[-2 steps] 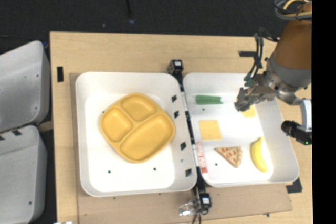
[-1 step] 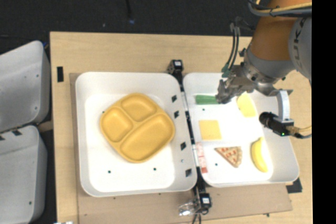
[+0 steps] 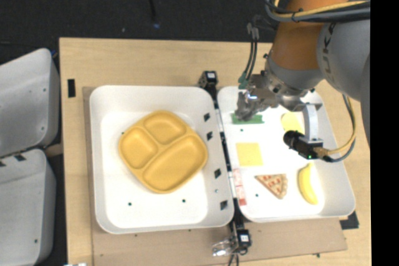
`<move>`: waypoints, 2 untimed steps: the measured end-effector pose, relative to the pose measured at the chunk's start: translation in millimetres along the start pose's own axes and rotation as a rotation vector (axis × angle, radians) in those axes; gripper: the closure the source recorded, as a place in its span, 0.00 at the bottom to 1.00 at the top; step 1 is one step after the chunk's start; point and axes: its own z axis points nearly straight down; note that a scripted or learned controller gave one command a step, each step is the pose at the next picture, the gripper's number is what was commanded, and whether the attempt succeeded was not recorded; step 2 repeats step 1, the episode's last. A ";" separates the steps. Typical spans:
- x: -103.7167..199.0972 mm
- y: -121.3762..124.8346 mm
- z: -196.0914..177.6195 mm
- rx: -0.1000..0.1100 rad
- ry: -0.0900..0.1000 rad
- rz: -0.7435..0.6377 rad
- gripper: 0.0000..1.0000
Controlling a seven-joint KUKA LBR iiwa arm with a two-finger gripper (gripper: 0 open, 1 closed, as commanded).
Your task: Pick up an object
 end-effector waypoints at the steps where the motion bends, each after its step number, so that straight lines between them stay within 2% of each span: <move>1: 59.3 21.4 6.2 0.001 0.001 -0.001 1.00; 2: 59.3 21.4 6.2 0.001 0.001 -0.001 1.00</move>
